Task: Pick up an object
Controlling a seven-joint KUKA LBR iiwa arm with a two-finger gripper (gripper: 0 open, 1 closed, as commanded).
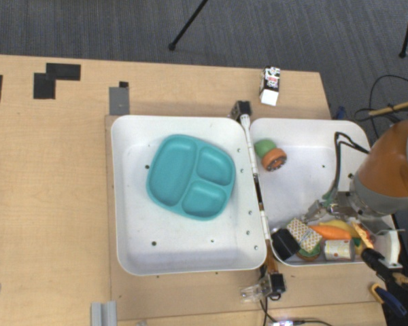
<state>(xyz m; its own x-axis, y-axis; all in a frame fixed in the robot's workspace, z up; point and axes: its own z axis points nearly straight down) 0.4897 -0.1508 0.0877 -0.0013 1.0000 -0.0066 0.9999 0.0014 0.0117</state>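
Right white bin (pixel 306 131): open floor across its upper and middle part, broken only by a green-and-orange toy (pixel 270 153) near the upper left. Lower edge crowded: checkered packet (pixel 298 232), orange carrot-shaped piece (pixel 332 232), black item (pixel 283 243), with the grey-and-orange arm (pixel 389 175) overhanging at right.

A small white box (pixel 270 87) stands on the bench (pixel 47 202) beyond 2 bins (pixel 122 182).

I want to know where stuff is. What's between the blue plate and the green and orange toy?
In the camera view, the two bins' touching rims lie between the teal plate and the green-and-orange toy.
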